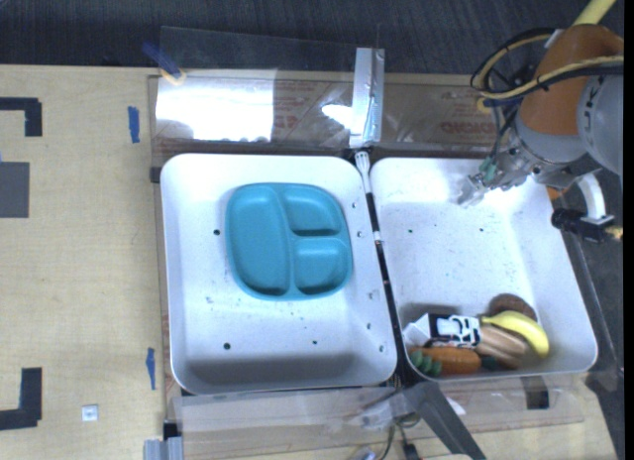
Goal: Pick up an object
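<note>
toys (pixel 480 339) lie heaped in the near corner of the right bin (pixel 555 280), well below the hand (pixel 482 180) as the camera sees it and apart from it. the heap holds a yellow banana (pixel 523 330), a brown round piece (pixel 511 305) just behind the banana, a tan bun-like piece (pixel 498 346) under the banana's near end, a small black-and-white piece (pixel 453 328) to the left of these, and an orange carrot (pixel 454 360) with a green tip lying along the bin's near wall. they touch one another in a tight cluster; how they overlap underneath is hard to make out.

the hand hangs over the far part of the right bin, near its back wall, with bare white floor beneath and around it. it is small and pale against the glare there, and i cannot tell whether it is spread or closed; nothing shows in its grip. the arm (pixel 580 101) comes in from above and to the right of the hand, grey with an orange band and looped yellow and black cables on top.

to the left of the hand, across the divider, sits the left bin (pixel 188 280), which carries a blue tray (pixel 289 238) with three compartments, lying flat near the bin's middle. both bins rest side by side on the desk (pixel 69 250), whose pale wood runs further left, marked with black and blue tape.
</note>
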